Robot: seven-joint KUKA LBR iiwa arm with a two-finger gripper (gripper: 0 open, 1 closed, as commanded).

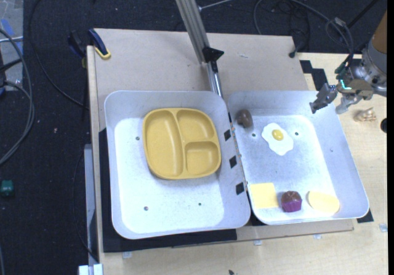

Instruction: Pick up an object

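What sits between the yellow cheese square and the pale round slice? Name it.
In the camera view, a small purple object sits between the cheese square and the pale round slice, along the right bin's near edge.

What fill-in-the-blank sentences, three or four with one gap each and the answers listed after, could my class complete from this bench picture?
1. The yellow divided plate lies in the ____ bin.
2. The fried egg toy has a white rim and a ____ centre.
3. The purple toy sits between the yellow square block and the pale yellow ____ piece.
4. The gripper is above the right bin's ____ corner.

Answers: left; yellow; round; far right
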